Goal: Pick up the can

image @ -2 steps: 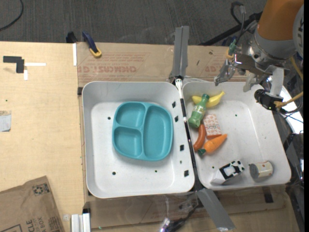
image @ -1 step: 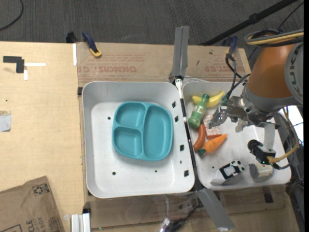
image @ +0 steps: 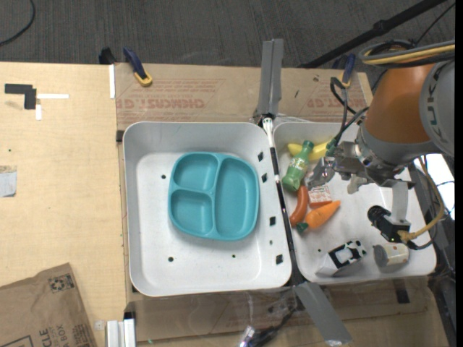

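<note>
The right bin [image: 427,262] holds several small items. A pale, short cylinder [image: 391,255] that looks like the can lies near the bin's front right corner. My gripper [image: 323,173] hangs over the left part of this bin, well to the back left of that cylinder. It sits just above a small red-and-white item [image: 320,194], which it partly hides. Nothing shows as held. The grey arm with its orange band [image: 396,110] comes in from the right.
Beside the gripper lie a green bottle [image: 296,170], a yellow banana [image: 304,149] and an orange carrot [image: 318,215]. A black-and-white item [image: 347,256] rests near the front wall. The left bin [image: 145,266] holds a teal divided plate [image: 215,195]. A black cable fitting [image: 383,221] hangs from the arm.
</note>
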`<state>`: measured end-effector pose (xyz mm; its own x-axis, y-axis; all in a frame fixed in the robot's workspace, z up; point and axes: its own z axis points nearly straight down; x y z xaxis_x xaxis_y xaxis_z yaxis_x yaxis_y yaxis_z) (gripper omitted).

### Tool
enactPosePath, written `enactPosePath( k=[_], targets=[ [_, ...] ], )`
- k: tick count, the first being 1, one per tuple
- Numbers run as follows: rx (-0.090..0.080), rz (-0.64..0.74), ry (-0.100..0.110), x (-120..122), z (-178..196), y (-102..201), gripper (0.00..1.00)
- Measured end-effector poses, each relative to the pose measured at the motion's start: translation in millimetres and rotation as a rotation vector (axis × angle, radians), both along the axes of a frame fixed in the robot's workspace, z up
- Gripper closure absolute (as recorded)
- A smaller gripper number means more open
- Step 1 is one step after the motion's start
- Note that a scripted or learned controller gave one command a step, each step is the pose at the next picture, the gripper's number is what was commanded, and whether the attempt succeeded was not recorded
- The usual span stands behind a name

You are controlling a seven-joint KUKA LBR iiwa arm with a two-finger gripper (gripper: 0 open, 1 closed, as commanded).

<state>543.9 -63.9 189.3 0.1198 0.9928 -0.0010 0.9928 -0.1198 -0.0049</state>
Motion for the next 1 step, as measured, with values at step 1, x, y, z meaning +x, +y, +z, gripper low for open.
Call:
enactPosePath(
  k=[1],
  targets=[
    [0.001, 0.078, 0.002, -7.0, -17.6, -31.6, 0.00]
  ],
)
